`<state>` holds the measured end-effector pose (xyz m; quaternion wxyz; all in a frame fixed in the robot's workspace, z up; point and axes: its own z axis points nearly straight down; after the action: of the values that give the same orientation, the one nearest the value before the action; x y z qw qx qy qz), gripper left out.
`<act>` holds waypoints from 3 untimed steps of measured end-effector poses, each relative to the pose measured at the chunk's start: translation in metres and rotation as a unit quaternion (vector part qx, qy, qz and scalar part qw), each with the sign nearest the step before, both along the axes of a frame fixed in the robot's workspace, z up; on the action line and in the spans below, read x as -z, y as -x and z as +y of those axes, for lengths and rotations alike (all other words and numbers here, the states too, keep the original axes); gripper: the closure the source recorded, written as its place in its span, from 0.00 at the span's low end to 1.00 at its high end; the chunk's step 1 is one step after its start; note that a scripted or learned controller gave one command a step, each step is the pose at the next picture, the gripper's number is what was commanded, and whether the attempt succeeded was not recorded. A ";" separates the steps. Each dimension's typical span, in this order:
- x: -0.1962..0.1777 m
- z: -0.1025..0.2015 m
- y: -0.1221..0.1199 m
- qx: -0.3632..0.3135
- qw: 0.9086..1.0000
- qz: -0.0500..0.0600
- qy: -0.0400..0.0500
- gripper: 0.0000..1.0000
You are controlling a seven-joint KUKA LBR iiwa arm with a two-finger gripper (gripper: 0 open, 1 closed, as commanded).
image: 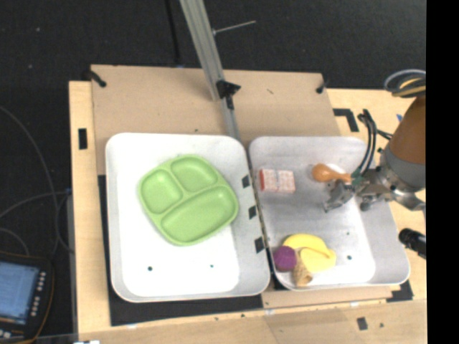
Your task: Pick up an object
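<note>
Objects lie nearest us in the right bin (373, 264): a yellow banana (313, 249), a purple ball (285, 258). Farther, the gripper (336, 196) hovers just beside an orange object (326, 171), fingers apart, holding nothing. We should centre over it before descending. The far wall is close; the bin's middle gives room.

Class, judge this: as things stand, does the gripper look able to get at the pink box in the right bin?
Probably yes. The gripper hangs over the right bin, and the pink box lies apart from other things, with bare floor between them.
</note>
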<state>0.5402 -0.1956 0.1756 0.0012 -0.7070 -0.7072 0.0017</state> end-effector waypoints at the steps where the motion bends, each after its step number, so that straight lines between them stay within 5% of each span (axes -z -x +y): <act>1: 0.053 -0.010 0.006 0.001 1.000 0.000 0.000 0.00; 2: 0.076 -0.011 0.006 0.001 1.000 -0.001 0.000 0.00; 3: 0.063 -0.012 0.005 0.003 1.000 -0.004 0.001 1.00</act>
<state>0.5352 -0.2080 0.1123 -0.0024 -0.7090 -0.7052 -0.0008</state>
